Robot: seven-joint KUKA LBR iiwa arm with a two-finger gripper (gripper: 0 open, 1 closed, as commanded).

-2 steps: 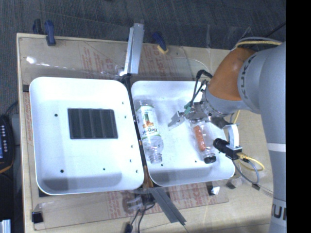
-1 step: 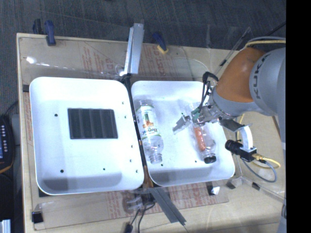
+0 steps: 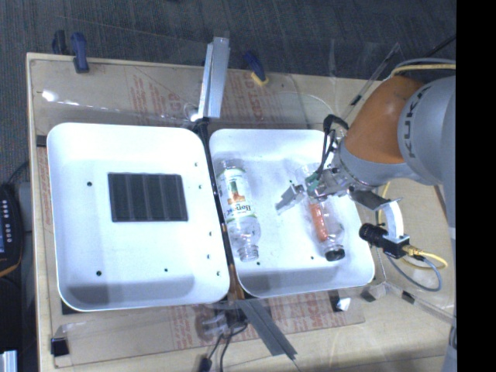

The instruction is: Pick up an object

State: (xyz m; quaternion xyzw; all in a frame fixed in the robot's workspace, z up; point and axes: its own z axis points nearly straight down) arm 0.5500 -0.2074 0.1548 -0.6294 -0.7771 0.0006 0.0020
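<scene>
1. Dark ribbed panel (image 3: 147, 197) lies flat in the left bin (image 3: 70, 270): stiff, hard to pinch.
2. Clear plastic bottle (image 3: 236, 208), labelled, lies along the right bin (image 3: 267, 285)'s left wall: light, slippery, likely crushable; grip across its middle.
3. Smaller orange-filled bottle (image 3: 324, 225) lies just below the gripper (image 3: 306, 188), whose fingers appear spread and hold nothing.

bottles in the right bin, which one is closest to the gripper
The orange-label bottle, lying right under the gripper at the bin's right side. The other bottle, with a white and green label, lies apart by the divider on the left.
</scene>
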